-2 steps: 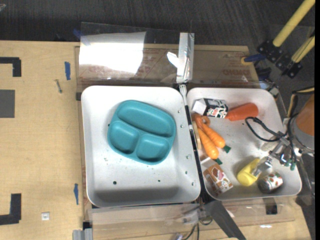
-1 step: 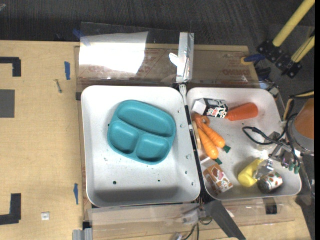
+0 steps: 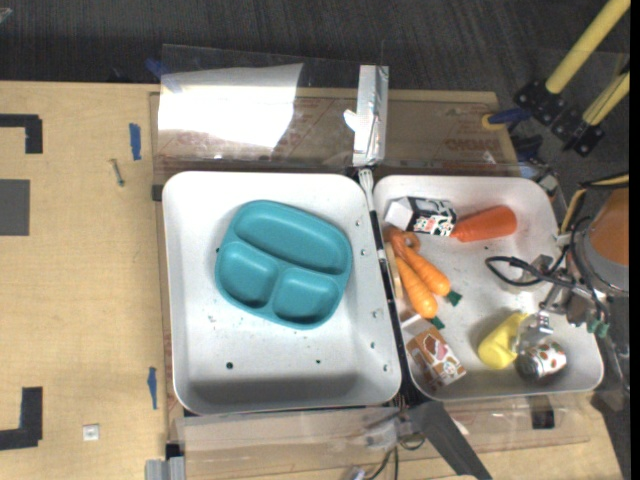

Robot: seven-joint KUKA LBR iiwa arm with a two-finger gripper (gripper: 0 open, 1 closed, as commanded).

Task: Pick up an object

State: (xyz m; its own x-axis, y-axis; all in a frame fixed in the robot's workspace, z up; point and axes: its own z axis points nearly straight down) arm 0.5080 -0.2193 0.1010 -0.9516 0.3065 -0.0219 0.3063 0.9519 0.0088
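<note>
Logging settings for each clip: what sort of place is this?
Probably a robot lab bench for pick tests, not a kitchen: two white bins side by side on a plywood top, toy food such as carrots, and the arm at the right.

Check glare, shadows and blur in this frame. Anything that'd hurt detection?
Camera view: strong glare on the clear plastic sheet behind the bins, washing out its surface; the left bin shows soft shading along its near wall; the teal tray is evenly lit and sharp; the gripper near the yellow object looks cluttered and slightly soft, with dark cables across the right bin.
</note>
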